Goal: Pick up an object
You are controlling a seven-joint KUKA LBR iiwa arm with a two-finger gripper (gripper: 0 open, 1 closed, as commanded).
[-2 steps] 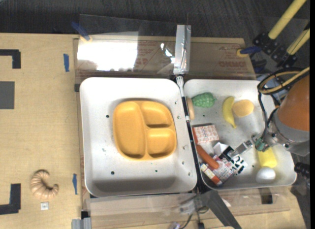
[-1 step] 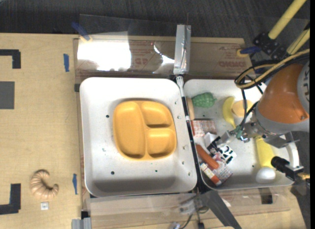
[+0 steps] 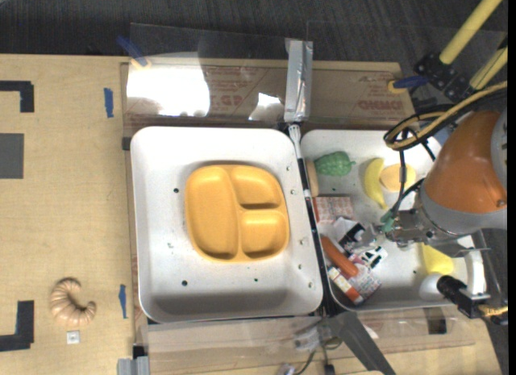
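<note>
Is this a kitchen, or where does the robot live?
Probably a robot lab, not a kitchen. A grey and orange robot arm reaches over two white bins on a taped-up bench. One bin holds a yellow tray, the other toy food like a green vegetable.

Two bins sit side by side on the table (image 3: 64, 204). The left bin (image 3: 161, 285) holds a divided tray (image 3: 238, 210) at its middle. The right bin (image 3: 395, 297) holds a clutter of small items, the arm (image 3: 468, 180) over its right side. A croissant (image 3: 72, 301) lies on the table, near left.
</note>
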